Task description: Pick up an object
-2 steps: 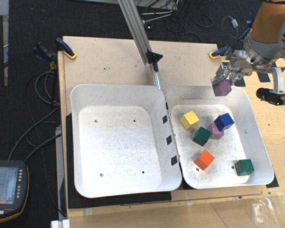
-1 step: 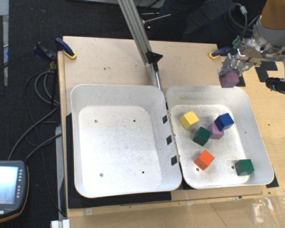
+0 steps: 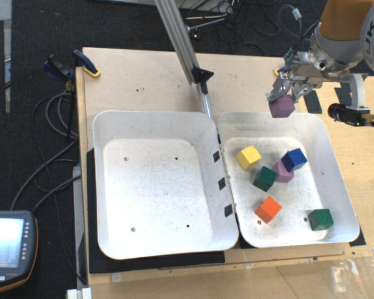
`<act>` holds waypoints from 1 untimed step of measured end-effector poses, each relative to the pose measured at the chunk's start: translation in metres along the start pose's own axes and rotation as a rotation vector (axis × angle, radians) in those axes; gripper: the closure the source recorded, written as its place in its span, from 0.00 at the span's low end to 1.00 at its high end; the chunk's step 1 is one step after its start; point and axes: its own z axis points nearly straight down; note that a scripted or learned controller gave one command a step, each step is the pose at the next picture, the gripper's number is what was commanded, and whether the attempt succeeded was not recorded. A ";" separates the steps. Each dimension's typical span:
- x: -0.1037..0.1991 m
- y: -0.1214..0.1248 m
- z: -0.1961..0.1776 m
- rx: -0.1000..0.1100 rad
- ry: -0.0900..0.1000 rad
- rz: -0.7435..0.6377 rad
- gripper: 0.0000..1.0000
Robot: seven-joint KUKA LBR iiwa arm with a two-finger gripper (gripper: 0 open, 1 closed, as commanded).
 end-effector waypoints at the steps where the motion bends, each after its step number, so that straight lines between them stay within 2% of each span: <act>1: 0.054 0.000 0.010 0.001 0.001 -0.001 1.00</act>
